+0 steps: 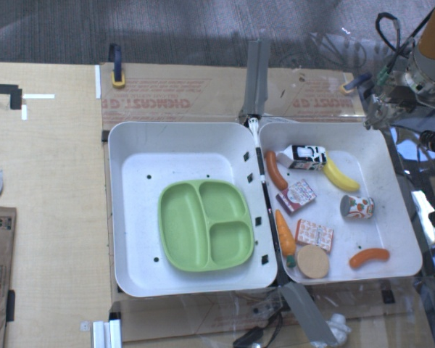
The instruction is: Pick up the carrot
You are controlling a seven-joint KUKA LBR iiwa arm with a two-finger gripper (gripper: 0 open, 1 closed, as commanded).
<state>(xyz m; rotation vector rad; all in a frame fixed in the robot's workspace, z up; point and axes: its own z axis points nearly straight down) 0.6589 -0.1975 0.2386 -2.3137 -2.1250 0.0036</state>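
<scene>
Faintly, cardboard (203,93) reads perhaps "CHEMCEST"; carrot (283,232) lies binned, hand (380,111) state unclear.

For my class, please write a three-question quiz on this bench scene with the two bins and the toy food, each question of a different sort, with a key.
1. True or false: the carrot lies in the same bin as the green plate.
2. Which lies nearest the carrot? A) the banana B) the round cracker C) the blue clamp
3. Fill in: the gripper is above the far ___ corner of the right bin, as the camera sees it.

Key
1. False: the carrot lies in the right bin, along its left wall; the plate is in the left bin.
2. B
3. right
</scene>
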